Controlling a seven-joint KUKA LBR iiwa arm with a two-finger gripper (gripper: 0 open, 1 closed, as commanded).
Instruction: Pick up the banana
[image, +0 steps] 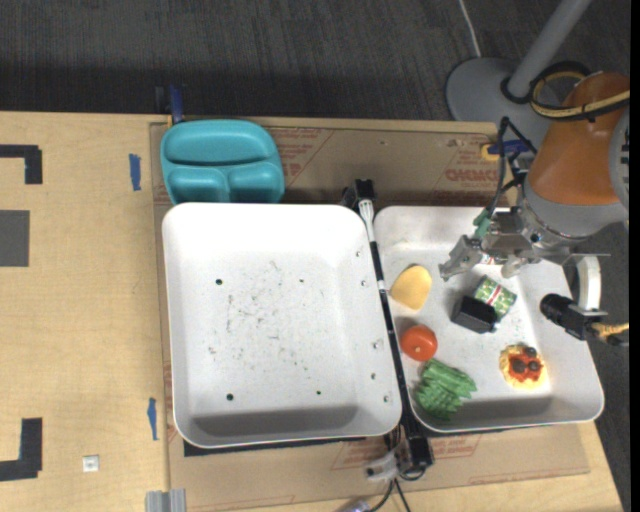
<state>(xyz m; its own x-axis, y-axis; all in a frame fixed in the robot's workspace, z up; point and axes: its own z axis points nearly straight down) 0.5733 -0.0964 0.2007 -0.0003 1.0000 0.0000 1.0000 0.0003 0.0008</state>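
— Bins first: what lies at nine o'clock?
— Left bin (270, 320), bare white; a teal tray (222, 160) at its eleven o'clock.
— And the banana?
— Banana? In the right bin (570, 400) I see a yellow piece (411, 286), tomato (419, 342), green toy (443, 388) and pizza slice (522, 365); I cannot say it is one.
— Gripper?
— Gripper (490, 255) hovers at twelve o'clock over a small box (484, 303), fingers spread, holding nothing.

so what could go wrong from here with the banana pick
1. No banana is plainly visible; the closest match is a yellow item in the right bin, so the gripper may target the wrong thing.
2. The tomato and green-labelled box lie close by and could get knocked.
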